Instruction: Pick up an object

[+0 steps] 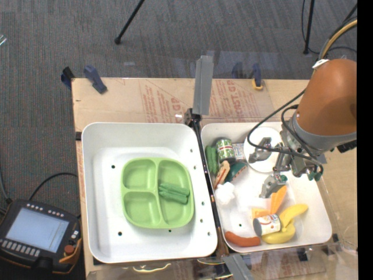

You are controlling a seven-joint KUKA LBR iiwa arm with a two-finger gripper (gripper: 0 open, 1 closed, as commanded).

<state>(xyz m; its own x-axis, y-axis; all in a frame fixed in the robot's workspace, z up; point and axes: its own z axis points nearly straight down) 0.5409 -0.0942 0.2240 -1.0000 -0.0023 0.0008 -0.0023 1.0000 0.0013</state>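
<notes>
My gripper (276, 184) hangs low over the right bin (324, 214), just above the top end of an orange carrot (278, 200). Its fingers stand open and nothing is between them. Around it lie a banana (289, 220), a small can with an orange label (268, 225), a red-brown sausage (242, 239), a white lump (225, 193), a green can (224, 150) and a dark green bottle (232, 169). A round white dish (261, 154) lies partly under the wrist.
The left bin (99, 156) holds a green divided plate (140, 200) with a green pod (174, 192) on it. A grey post (203, 89) stands behind the divider between the bins. A teach pendant (38, 232) lies on the floor at the lower left.
</notes>
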